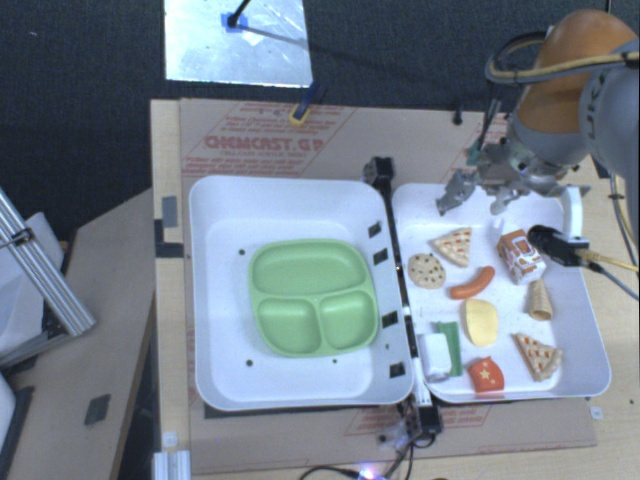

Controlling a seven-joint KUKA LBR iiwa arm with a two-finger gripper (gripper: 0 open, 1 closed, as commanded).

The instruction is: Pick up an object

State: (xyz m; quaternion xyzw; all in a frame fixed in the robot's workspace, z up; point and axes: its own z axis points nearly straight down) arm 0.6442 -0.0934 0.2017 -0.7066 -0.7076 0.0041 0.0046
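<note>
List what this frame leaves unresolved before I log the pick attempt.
- Gripper: its fingers are small and blurred above the right bin; how they are set is unclear.
- Carton: its printed label is too small to read.
- Arm: cut off by the right edge of the camera view.
- White and green item: too small to identify.
- Gripper height over the pizza slice: the slanted view cannot settle it.
</note>
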